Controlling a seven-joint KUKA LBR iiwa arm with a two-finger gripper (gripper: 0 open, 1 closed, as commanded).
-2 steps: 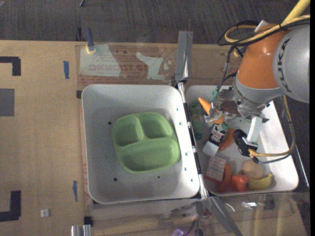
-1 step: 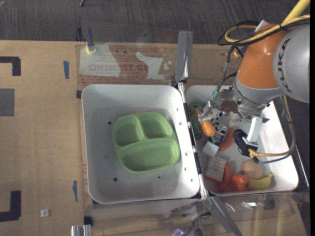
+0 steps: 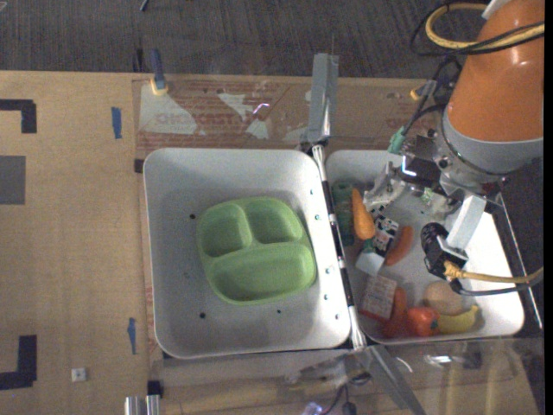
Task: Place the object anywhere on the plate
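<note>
Arm over the right bin (image 3: 510, 318), plate (image 3: 257, 249) waiting in the left bin (image 3: 164, 258).

Nearest, a banana (image 3: 460, 321), a red piece (image 3: 421, 320) and a carton (image 3: 379, 295) crowd the right bin's front; farther back lie two carrots (image 3: 363, 216). The gripper (image 3: 389, 199) hangs above them, its state unreadable. The green three-part plate sits bare, well apart.

Surface (image 3: 69, 258): tan board, black L-shaped marks at its 9 o'clock edge, blue tape strips (image 3: 116, 122) toward 11 o'clock. Two white bins side by side: left bin (image 3: 168, 318) near centre, right bin (image 3: 510, 318) at 3 o'clock. Grey clamp post (image 3: 323, 98) stands at 12 o'clock above the seam between them. Dark carpet (image 3: 259, 15) runs along the top. Yellow cable (image 3: 449, 24) loops at 1 o'clock.
</note>
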